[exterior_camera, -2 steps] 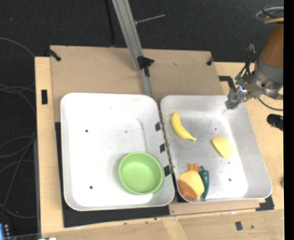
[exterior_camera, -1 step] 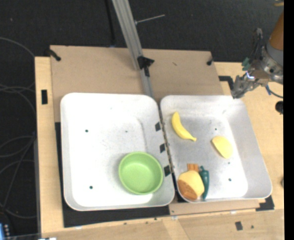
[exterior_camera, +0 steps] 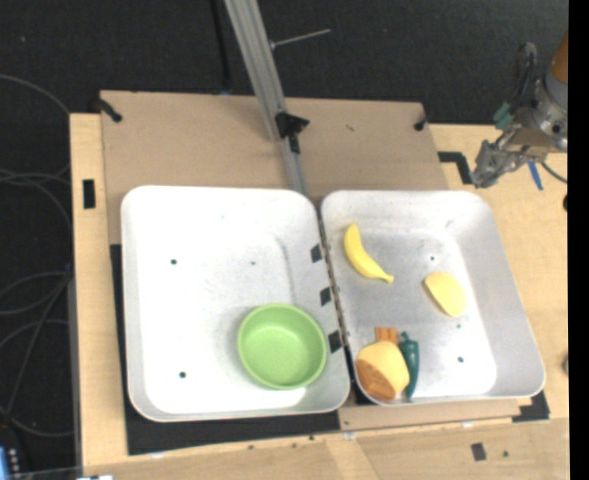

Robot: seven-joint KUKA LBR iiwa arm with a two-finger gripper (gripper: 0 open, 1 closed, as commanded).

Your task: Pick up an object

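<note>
**Waiting arm above two bins of toy food**

Looking down at a slant on a tan bench (exterior_camera: 394,153) that carries two shallow white bins side by side, their inner walls touching along the middle. A slim metal post (exterior_camera: 259,53) rises from the bench's far edge, just behind the place where the bins meet.

Left bin (exterior_camera: 174,238): it sits toward the bench's left edge. A lime green bowl (exterior_camera: 282,344) stands upright near this bin's near right corner, close to the shared wall.

Right bin (exterior_camera: 474,238): it sits toward the bench's right edge and holds three things. An orange, rounded piece with a dark green part beside it (exterior_camera: 386,366) lies in the near left corner, touching or nearly touching the wall. A yellow banana (exterior_camera: 364,255) lies near the far left part of this bin, just beside the shared wall, tilted from far left to near right. A smaller pale yellow lump (exterior_camera: 446,293) lies right of the banana, well apart from it, near the middle of the bin.

Gripper (exterior_camera: 489,168): it hangs over the bench's far right corner, outside the right bin and just beyond its far right corner. Nothing is between the jaws; whether they stand wide or narrow cannot be told at this size.
</note>
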